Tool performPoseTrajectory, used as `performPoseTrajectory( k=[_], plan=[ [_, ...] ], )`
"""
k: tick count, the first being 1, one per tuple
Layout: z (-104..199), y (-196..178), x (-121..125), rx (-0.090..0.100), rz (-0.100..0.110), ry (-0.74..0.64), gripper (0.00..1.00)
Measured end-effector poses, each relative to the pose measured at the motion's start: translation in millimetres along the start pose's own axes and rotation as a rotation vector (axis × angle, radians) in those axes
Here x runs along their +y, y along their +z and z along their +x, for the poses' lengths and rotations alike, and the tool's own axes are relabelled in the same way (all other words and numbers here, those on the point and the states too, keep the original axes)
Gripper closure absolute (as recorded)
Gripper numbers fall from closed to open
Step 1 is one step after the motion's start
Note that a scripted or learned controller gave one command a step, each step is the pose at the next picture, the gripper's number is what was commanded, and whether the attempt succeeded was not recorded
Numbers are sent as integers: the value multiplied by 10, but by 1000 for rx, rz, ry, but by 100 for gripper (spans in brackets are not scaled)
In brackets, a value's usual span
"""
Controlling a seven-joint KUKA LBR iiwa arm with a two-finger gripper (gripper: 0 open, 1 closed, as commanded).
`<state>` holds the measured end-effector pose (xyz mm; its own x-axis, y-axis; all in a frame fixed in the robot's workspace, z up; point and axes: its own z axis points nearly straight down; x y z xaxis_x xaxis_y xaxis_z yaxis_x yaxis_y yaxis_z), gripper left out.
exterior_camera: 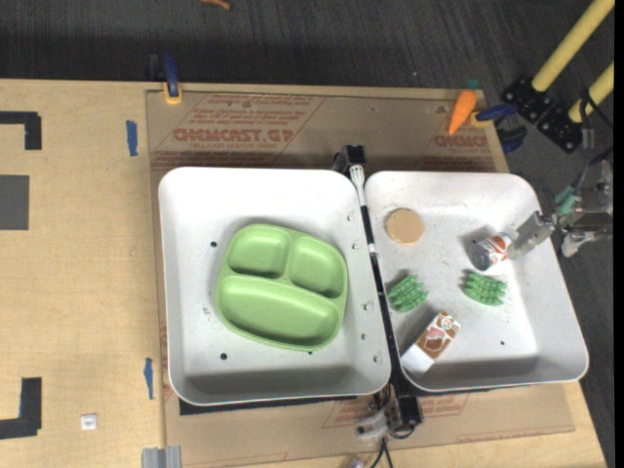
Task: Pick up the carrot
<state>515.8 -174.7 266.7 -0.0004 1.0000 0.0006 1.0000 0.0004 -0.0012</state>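
A dark floor lies behind a pale wooden worktop [78, 261] on which a brown cardboard sheet [244, 130] is held by clamps; its red print reads roughly "CHEMCAST", the rest too small to make out.

Two white bins sit side by side on the sheet. The left bin [185, 213] holds one green divided plate [283, 286] with three compartments.

The right bin [546, 349] holds five things: one tan disc [404, 226] near its far left corner, two green leafy pieces, one [407, 292] by the left wall and one [484, 288] toward the middle, one small carton [436, 338] with a brown and white label near the near edge, and one small can [489, 250] lying toward the right wall.

One carrot [461, 111] lies outside the bins, on the cardboard at its far right corner, beside a blue clamp [495, 113].

The gripper [531, 232] reaches over the right bin's right wall, just beside the can; I cannot tell how its jaws stand.
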Motion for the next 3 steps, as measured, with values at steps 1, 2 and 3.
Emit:
performPoseTrajectory(
  k=[1,2,3],
  plan=[
    [-398,899,287,1,1,402,0],
    [-83,1326,531,3,-5,916,0],
    [-384,1437,916,17,16,796,0]
  ],
)
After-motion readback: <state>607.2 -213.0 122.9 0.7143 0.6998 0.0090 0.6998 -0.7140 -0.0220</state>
